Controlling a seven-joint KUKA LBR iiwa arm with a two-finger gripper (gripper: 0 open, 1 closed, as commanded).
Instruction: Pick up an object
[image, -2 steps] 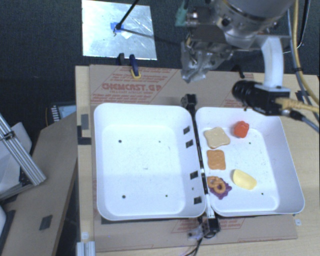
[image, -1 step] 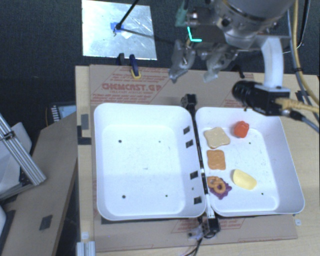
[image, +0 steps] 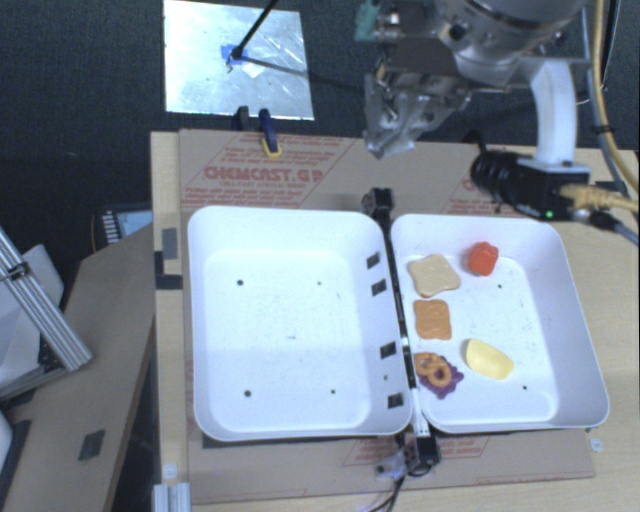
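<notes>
Nearest the camera, the bench (image: 110, 340) is carrying a brown cardboard sheet (image: 270, 175) printed with red lettering. Two shallow white bins are sitting on it side by side, meeting along a thin dark strip (image: 385, 290) with black clips. The left bin (image: 290, 330) is lying at 9 o'clock of that strip and the right bin (image: 545, 330) at 3 o'clock.

Every loose thing is lying in the right bin, in its left half or middle. Closest to the near rim, at about 7 o'clock from the bin's middle, a purple-and-brown piece (image: 437, 372) is resting just beside the dividing strip. A pale yellow lump (image: 488, 359) is lying near it at its 3 o'clock, apart from it. At 12 o'clock of the purple-and-brown piece an orange-brown square cracker (image: 432, 319) is lying flat, just apart. Farther on, at 12 o'clock of the cracker, a tan bread-shaped slice (image: 433, 274) is lying flat, also just apart. A small red thing (image: 482, 258) is sitting at 2 o'clock of the slice, near the bin's far wall.

Beyond the bins, the grey arm (image: 500, 40) is reaching in from 3 o'clock and hanging above the far part of the cardboard, at 12 o'clock of the dividing strip, well apart from everything in the bin. The jaws are pointing downward there, blurred, so I cannot tell whether they are open or closed.

Farther still, at 11 o'clock, a blue and yellow clamp (image: 270, 135) is gripping the cardboard's far edge, and a silvery sheet (image: 238, 58) is lying beyond it
</notes>
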